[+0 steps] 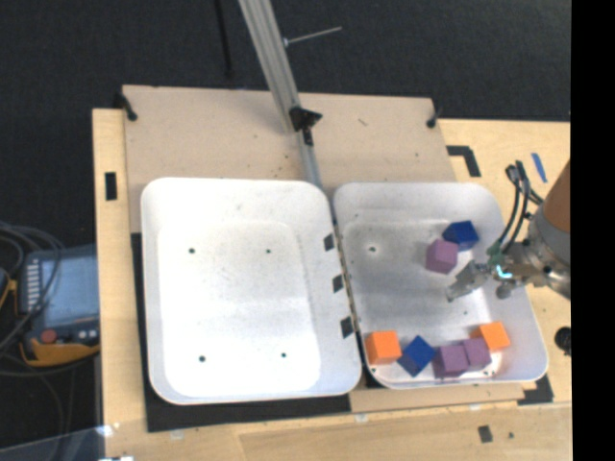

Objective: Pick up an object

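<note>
Claw [478, 281] hovers in the right bin [404, 209], at five o'clock from the purple cube [441, 255]; its state I cannot tell.

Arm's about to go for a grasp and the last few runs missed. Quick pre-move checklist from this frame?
1. Gripper is over the right bin: ok.
2. Nothing between the fingers yet: ok, no block is seen there.
3. Nearest targets free to approach: ok. The purple cube and blue cube sit just left of and above the gripper, touching each other.
4. Target isolated: not ok for that pair; a closing finger may hit both.
5. Front-wall cluster, orange cube to orange cube: not ok, packed against the rim.
6. Finger opening: cannot tell.
</note>
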